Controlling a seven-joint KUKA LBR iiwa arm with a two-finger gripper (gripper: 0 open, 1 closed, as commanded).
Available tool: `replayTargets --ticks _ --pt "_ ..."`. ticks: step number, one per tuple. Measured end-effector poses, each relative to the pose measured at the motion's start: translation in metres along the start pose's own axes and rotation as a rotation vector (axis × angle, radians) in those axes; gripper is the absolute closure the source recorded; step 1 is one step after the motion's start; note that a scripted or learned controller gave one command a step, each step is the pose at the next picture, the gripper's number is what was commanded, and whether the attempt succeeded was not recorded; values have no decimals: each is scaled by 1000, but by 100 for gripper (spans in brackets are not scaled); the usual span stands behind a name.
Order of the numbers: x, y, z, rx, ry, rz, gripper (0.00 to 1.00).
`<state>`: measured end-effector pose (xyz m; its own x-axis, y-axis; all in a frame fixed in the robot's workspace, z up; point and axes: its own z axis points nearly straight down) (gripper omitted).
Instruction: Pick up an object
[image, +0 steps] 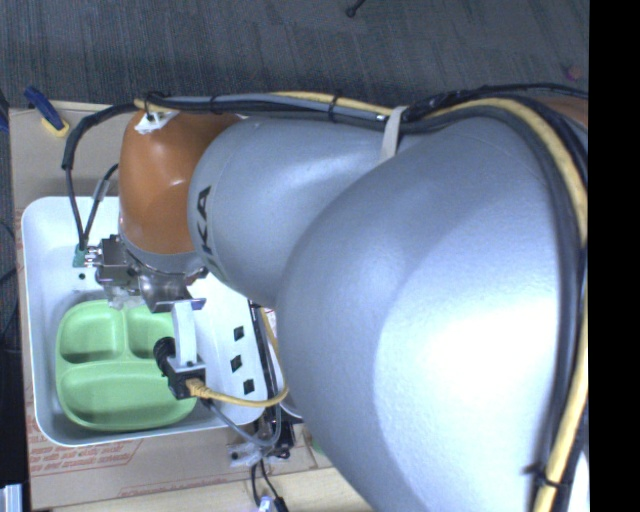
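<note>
Camera view looks down at a slant on a white bin (40, 300) at the left of the bench, and the grey arm (420, 300) covers most of the picture from the right. The orange band (155, 185) above the wrist sits over the bin's upper middle, and black and yellow cables (300, 103) run along the top of the arm.

Below the band, the wrist hardware and the gripper (140, 290) point down into the bin, just above the upper edge of a green divided tray (110, 375). The gripper's end is hidden among the metal fittings and the white bracket (215, 350) beside it, so whether it is spread or closed cannot be told, and nothing is seen held.

The green divided tray lies flat in the lower left part of the bin, close to the bin's left and near walls. It shows compartments: small ones along its upper edge and a larger one below. A black fitting with a yellow cable end overlaps the tray's right side.
</note>
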<state>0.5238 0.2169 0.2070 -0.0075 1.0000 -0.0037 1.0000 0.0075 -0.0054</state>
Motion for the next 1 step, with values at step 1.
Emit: replayTargets --ticks 1 --pt "1 0 -11 0 0 -5 100"
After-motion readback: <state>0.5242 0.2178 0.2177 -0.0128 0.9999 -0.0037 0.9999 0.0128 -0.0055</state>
